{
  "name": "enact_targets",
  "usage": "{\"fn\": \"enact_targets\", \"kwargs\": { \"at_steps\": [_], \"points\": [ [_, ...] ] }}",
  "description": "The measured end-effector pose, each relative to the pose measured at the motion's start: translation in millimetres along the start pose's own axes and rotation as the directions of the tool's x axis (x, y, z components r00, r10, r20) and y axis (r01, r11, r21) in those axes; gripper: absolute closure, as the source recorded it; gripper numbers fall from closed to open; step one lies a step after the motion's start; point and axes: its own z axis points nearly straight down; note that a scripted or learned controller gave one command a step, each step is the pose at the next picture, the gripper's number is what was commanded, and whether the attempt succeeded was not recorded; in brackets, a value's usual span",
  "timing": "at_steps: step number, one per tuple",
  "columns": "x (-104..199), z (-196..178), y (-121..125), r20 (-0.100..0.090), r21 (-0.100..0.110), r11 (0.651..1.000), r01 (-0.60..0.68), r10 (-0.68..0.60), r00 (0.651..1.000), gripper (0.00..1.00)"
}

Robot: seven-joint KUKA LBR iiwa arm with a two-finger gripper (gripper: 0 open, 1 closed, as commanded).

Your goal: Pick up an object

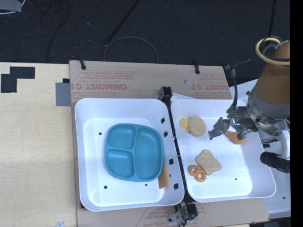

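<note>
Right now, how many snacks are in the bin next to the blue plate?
4, maybe more hidden under the arm. A round cookie sits near the bin's top left, a yellow piece touching its left side, a square cracker lower down, and a pretzel against the cracker's left.

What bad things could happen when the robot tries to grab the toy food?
1. The gripper hangs over an orange piece near the right bin's wall; it might bump the wall or just push the piece.
2. The pretzel touches the cracker, so grabbing one could drag the other.
3. The round cookie looks smooth and could slip out.
</note>
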Motion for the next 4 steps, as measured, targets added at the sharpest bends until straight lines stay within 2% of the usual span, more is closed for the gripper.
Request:
{"fn": "enact_targets", "kwargs": {
  "at_steps": [1, 3, 4],
  "points": [
    [0, -5, 2, 0.001, -0.010, 1.000, 0.001, -0.001, 1.000, 0.00],
    [10, 85, 0, -0.001, -0.002, 1.000, 0.001, -0.001, 1.000, 0.00],
    [14, 149, -5, -0.002, -0.001, 1.000, 0.001, -0.001, 1.000, 0.00]
  ]
}}
